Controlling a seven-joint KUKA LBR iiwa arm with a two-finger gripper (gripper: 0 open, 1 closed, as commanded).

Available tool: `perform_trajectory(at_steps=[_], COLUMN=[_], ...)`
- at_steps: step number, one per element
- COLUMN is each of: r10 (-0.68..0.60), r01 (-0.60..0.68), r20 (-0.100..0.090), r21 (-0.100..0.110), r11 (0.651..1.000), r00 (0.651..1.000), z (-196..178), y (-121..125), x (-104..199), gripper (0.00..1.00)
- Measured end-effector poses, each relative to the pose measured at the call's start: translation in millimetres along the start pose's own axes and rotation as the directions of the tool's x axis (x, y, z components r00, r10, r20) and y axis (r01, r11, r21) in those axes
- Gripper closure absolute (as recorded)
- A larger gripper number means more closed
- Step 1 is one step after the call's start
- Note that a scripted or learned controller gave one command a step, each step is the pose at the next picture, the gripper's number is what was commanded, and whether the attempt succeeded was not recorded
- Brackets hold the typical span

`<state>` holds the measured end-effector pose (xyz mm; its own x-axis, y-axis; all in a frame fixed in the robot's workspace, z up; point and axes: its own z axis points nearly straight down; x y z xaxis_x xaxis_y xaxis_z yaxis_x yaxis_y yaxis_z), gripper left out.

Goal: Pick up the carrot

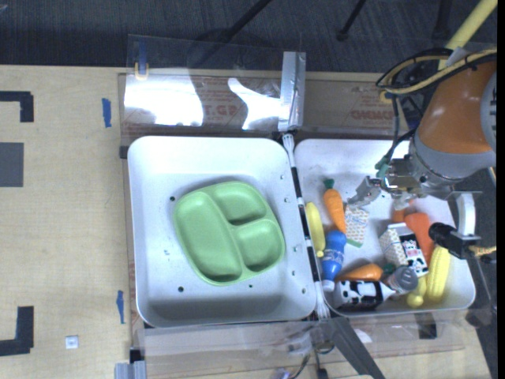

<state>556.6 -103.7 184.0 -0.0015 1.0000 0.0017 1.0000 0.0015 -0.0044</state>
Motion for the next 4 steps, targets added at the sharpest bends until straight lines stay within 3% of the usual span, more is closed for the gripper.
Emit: perform_trajectory(at_steps=[1,2,3,4], r10=[-0.237,-0.091,-0.088,-0.169], r01=[0.237,0.091,0.088,0.169], r20=[0.003,0.0,0.0,0.003], r21=[-0.007,-0.006,-0.011,-0.004], r11=[0.972,0.996,0.996,0.986], r00=[0.972,0.996,0.996,0.986], z=[98,98,87,-23], y=[53,39,41,71], x=[10,-23,-24,-3], gripper=[0.0,0.0,1.0,1.0])
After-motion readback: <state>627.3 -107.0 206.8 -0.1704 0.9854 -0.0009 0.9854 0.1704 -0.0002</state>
